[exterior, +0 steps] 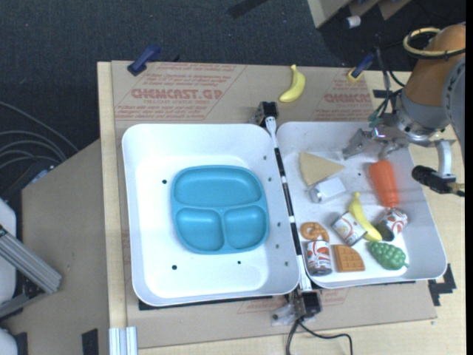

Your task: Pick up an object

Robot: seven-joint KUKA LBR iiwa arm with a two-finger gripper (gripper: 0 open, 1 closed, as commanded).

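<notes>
With its 2 fingers spread and nothing between them, the hand (367, 140) hovers over the right bin (436, 235), the carrot (383, 183) just below it and the cheese wedge (319, 168) beside.

Both white bins (140, 198) look like smooth moulded plastic with a soft sheen. The blue divided tray (219, 207) is matt plastic, evenly finished. The bench top (185, 95) appears to be brown board with a paper-like printed face, dull. Toy food reads as plastic: the carrot (383, 182) and the yellow banana (293, 85) are smooth and slightly glossy; the green piece (389, 254) is knobbly. The small cans (318, 256) carry glossy printed labels. The floor (59, 35) is dark, rough carpet.
</notes>
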